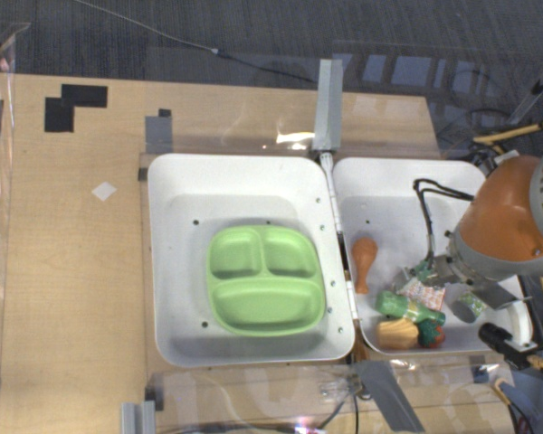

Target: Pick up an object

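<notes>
Here the arm (pixel 511 220) leans in from the right over the right bin (pixel 380 183), and its gripper (pixel 432 283) sits low above the pile of small things in that bin's near corner. I cannot tell how the gripper is set; the wrist hides that end of it, and nothing can be seen gripped. So the step in hand looks like the approach or the descent onto a target, with the lift not yet done.

The likeliest target is the cluster just under the tool: a green piece (pixel 400 305), a yellow-orange piece (pixel 397 334), a small red and green piece (pixel 432 334). They lie touching one another, so the next move calls for a grip on a single item without catching its neighbours. An orange-brown drumstick-shaped toy (pixel 363 262) lies apart, near the divider, and would be the easier pick.

By count: two white bins, one green divided plate (pixel 265 278) in the left bin (pixel 176 242), one drumstick toy, and about three clustered items, though the heap may hide more.
</notes>
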### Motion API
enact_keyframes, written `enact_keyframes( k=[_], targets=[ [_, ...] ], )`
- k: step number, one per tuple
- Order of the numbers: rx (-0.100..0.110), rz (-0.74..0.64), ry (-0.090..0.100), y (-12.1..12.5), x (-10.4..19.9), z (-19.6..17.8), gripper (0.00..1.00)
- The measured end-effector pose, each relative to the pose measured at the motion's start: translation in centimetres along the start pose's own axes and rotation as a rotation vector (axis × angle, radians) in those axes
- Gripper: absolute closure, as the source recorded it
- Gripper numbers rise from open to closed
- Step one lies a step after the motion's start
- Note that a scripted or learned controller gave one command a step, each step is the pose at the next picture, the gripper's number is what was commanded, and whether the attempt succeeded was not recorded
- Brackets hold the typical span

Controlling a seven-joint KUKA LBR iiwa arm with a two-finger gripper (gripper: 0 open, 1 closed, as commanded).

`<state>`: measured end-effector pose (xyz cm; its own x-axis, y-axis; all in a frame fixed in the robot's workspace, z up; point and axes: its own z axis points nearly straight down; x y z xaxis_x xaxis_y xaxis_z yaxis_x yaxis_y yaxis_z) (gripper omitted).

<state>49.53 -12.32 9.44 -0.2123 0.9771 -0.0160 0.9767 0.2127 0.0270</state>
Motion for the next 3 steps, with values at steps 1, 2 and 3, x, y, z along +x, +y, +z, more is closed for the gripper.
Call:
enact_keyframes(
  k=[1, 2, 3],
  targets=[
    [-0.001, -0.04, -0.002, 0.2, 0.8, 0.0, 0.0],
    [-0.002, -0.078, -0.002, 0.5, 2.3, -0.1, 0.0],
    [-0.007, -0.083, 0.003, 0.9, 2.7, -1.3, 1.0]
  ],
)
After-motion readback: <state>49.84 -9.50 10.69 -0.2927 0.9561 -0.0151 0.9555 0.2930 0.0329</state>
